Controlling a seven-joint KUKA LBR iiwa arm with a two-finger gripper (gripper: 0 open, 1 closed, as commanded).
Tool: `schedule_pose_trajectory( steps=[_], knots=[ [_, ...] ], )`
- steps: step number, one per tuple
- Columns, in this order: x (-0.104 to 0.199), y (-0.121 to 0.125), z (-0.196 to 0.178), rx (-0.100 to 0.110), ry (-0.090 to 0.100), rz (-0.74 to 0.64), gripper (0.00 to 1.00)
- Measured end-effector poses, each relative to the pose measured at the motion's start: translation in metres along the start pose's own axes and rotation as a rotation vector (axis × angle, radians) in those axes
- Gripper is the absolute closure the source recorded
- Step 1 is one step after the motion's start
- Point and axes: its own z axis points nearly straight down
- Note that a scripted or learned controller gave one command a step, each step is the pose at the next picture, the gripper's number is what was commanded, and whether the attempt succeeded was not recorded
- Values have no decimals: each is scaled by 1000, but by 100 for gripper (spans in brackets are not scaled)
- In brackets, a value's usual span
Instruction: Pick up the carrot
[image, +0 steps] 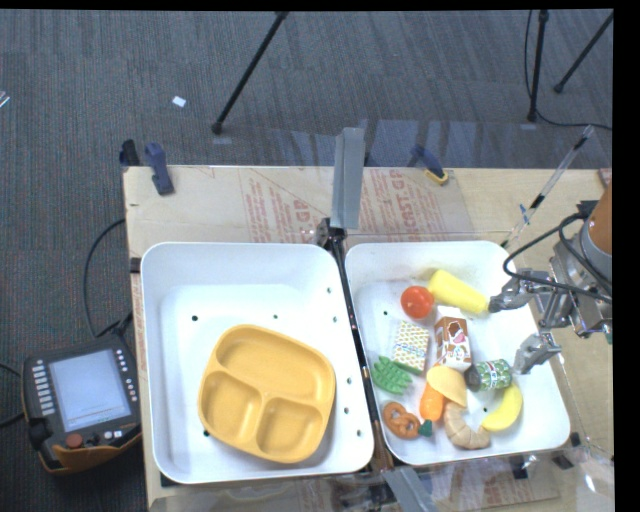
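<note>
The carrot (432, 404) is a small orange piece with a green tip. It lies low in the right bin (380, 262), partly under a yellow wedge (447, 383), between a pretzel (401, 420) and a croissant (465, 429). My gripper (511, 333) hangs over the bin's right side, up and to the right of the carrot and well apart from it. Its two fingers are spread, with nothing between them.
Around the carrot lie a green leafy piece (392, 375), checkered box (410, 345), small carton (452, 343), green can (492, 375), banana (503, 410), tomato (417, 301) and a yellow piece (458, 291). The left bin (170, 290) holds a yellow divided plate (267, 393).
</note>
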Motion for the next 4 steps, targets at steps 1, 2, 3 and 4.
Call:
schedule_pose_trajectory(
  steps=[1, 2, 3, 4],
  knots=[
    [32, 42, 125, -6, 19, -12, 0],
    [37, 88, 92, -1, -1, -162, 0],
    [26, 83, 173, 1, -8, -103, 0],
    [23, 84, 159, 3, -18, -108, 100]
  ],
)
